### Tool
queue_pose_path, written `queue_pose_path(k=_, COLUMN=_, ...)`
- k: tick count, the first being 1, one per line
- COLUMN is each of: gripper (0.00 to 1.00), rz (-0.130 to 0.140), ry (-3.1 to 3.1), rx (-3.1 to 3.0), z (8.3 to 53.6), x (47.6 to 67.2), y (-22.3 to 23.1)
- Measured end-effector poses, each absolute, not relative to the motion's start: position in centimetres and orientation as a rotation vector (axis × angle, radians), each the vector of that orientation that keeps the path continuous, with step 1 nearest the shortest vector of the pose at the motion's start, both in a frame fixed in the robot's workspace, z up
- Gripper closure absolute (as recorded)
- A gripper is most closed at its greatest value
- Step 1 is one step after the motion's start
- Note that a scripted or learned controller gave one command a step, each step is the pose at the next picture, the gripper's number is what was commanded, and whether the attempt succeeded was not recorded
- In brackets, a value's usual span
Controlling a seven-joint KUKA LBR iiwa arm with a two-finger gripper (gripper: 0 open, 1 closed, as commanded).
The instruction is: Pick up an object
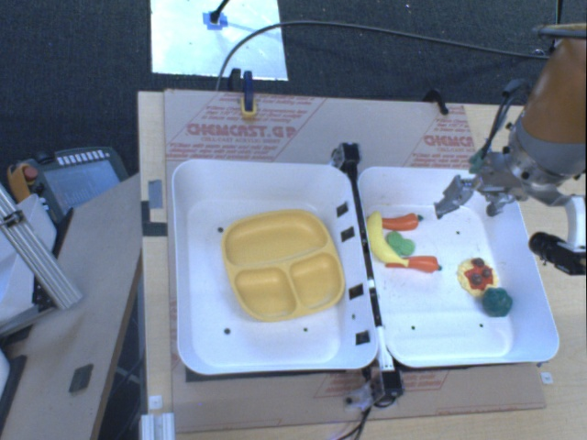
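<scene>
The right bin [440, 342] holds several toy foods: a yellow banana [375, 238], an orange carrot [401, 221], a second carrot [422, 264], a small green piece [400, 243], a round red and yellow piece [477, 275] and a dark green lump [497, 302]. My gripper [472, 203] hangs over the back of this bin, above and to the right of the banana group. Its fingers stand apart, open, with nothing between them.
In the left bin [197, 209] lies a yellow divided tray [280, 264]. A black hinge strip [359, 255] runs between the bins. The arm's grey body and orange band [555, 108] fill the upper right. A black part [559, 250] juts in at the right edge.
</scene>
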State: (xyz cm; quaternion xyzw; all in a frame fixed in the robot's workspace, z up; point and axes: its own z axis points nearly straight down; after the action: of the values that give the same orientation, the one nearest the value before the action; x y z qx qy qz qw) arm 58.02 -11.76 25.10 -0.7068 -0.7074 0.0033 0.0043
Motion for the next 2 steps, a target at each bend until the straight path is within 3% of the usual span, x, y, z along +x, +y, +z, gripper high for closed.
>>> queue_pose_path(k=1, gripper=0.0, rz=-0.002, ry=-2.226, rx=-2.219, z=25.8, x=58.2, y=-11.7)
queue_pose_path(k=2, gripper=0.0, rz=0.0, ry=-2.222, rx=-2.221, z=20.0, x=58.8, y=-12.4)
